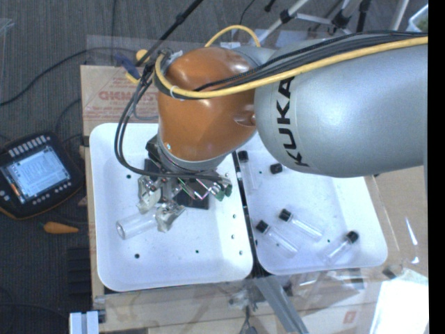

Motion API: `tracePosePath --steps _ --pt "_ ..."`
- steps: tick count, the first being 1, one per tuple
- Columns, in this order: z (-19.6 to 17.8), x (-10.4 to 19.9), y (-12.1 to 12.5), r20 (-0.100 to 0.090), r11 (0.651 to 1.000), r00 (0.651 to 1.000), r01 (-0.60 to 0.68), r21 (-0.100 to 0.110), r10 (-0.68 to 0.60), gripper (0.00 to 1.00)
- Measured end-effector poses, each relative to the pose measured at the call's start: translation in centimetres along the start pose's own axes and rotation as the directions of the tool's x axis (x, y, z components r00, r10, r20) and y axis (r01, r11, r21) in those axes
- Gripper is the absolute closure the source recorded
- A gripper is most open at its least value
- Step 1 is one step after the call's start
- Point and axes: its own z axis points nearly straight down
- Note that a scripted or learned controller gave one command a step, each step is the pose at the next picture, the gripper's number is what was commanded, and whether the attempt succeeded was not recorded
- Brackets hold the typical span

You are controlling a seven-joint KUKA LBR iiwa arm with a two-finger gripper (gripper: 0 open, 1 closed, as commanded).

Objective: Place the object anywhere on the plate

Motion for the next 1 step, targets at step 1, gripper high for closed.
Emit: tracePosePath --steps 1 --pt "-1.32 -2.85 -3.62 0.000 0.984 0.984 0.180 0.002 -0.180 1.00"
